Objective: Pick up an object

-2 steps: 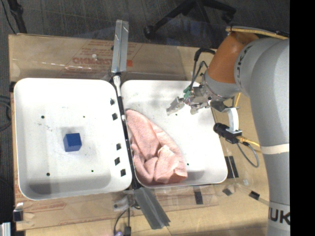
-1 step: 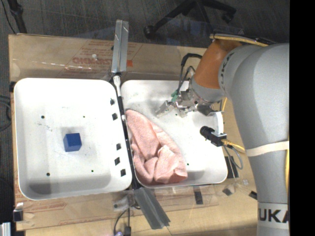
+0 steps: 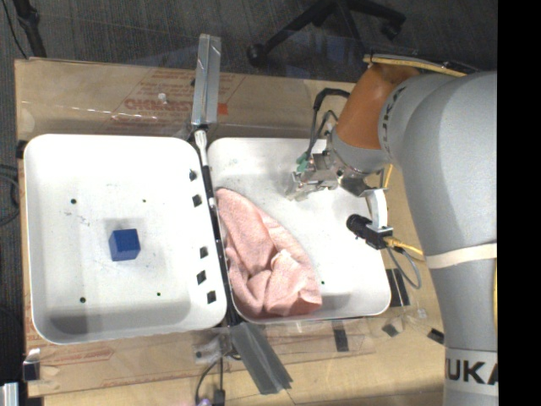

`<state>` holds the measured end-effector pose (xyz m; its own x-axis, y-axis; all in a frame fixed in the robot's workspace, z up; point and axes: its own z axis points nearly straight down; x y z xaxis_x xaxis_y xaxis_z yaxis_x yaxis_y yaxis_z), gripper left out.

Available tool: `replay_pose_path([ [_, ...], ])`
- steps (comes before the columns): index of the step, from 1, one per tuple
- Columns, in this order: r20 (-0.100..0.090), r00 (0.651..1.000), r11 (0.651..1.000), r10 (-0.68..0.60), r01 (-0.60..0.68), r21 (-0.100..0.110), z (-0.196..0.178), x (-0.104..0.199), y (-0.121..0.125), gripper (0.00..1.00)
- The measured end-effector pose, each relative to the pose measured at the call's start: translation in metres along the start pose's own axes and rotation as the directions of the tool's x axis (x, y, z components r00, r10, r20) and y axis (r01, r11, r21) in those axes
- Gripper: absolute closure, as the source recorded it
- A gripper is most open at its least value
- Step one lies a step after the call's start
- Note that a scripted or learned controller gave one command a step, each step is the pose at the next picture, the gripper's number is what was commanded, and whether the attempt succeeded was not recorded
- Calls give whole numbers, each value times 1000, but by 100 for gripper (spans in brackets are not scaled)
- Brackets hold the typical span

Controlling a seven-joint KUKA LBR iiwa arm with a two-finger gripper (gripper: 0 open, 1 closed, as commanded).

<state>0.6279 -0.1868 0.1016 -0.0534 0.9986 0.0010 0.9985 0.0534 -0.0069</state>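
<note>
Looming largest in the view, the grey arm (image 3: 448,184) with its orange band (image 3: 363,117) reached in from the right and filled that side of the picture. At its end the gripper (image 3: 308,176) hung over the upper part of the right bin (image 3: 254,155), above bare white floor; whether its fingers stood apart or together could not be told, and nothing was visibly between them.

Just below and to the left of it lay a crumpled pink cloth (image 3: 262,256), bunched along the divider and running down to the bin's near edge. Well apart, in the left bin (image 3: 51,167), a small blue cube (image 3: 124,244) sat alone.

By this reading the pick was not yet made: both objects lay on the bin floors, and a descent, a closing and a lift all remained.

Both bins rested on a brown cardboard-covered bench (image 3: 110,91). Beyond it were dark carpet and the base of an office chair (image 3: 330,15).
</note>
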Motion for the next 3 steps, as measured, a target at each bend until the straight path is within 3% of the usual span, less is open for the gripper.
replay_pose_path([
  [1,0,997,997,71,-71,-7,-127,30,30,100],
  [2,-1,964,964,266,-266,-2,-115,58,31,100],
  [3,-1,814,814,581,-581,2,-79,35,30,100],
])
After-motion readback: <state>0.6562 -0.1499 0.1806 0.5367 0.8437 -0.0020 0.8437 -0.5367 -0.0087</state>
